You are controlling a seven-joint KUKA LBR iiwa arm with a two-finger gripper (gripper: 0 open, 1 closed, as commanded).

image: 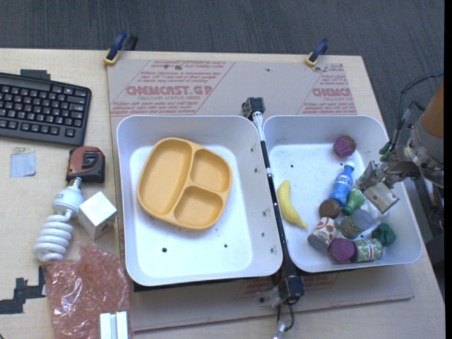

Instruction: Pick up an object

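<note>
Over the right bin (pixel 296 129), the hand (pixel 376 186) hovers; its grip state I cannot tell.
Tightly heaped toys risk a glancing, empty grasp near the blue bottle (pixel 342 183).

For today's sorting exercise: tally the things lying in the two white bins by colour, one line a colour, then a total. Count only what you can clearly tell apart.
Yellow: 2, divided plate, banana
Purple: 2, ball, lower ball
Blue: 1, bottle
Brown: 1, round piece
Green: 1, dark piece
Total: 7; the remaining pile is too jumbled to separate.
</note>
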